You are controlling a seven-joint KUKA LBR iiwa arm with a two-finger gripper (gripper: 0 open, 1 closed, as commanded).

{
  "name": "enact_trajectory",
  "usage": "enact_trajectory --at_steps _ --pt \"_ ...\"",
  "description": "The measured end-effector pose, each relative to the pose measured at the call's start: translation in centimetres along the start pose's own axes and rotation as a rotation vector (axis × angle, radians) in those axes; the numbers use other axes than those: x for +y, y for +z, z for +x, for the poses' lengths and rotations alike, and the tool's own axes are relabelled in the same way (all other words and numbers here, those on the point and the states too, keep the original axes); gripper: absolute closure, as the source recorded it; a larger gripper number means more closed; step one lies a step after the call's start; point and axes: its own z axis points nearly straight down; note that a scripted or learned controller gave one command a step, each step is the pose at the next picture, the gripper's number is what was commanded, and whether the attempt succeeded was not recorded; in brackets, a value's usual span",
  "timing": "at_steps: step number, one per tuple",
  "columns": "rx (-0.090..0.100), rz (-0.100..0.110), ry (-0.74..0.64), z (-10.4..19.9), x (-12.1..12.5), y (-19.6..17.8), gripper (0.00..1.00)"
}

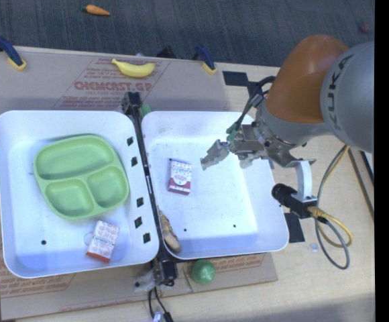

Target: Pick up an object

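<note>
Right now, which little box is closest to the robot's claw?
The dark red box in the right bin, just left of the gripper. The orange-and-white box lies in the left bin.

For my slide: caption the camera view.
Gripper above right bin near small box; green tray in left bin.

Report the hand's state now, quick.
Hand: above the right bin, nothing visibly between its fingers; open or closed cannot be told from this view.
</note>
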Motion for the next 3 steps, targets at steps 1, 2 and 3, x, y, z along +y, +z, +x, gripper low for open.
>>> enact_trajectory --at_steps 1,2,3 --pt "-0.002 0.000 -0.001 -2.7 -2.6 1.5 0.00" --pt "-0.002 0.000 -0.001 -7.5 1.2 5.0 0.00" --pt "-0.002 -0.002 -0.003 -9.4 7.4 16.0 0.00"
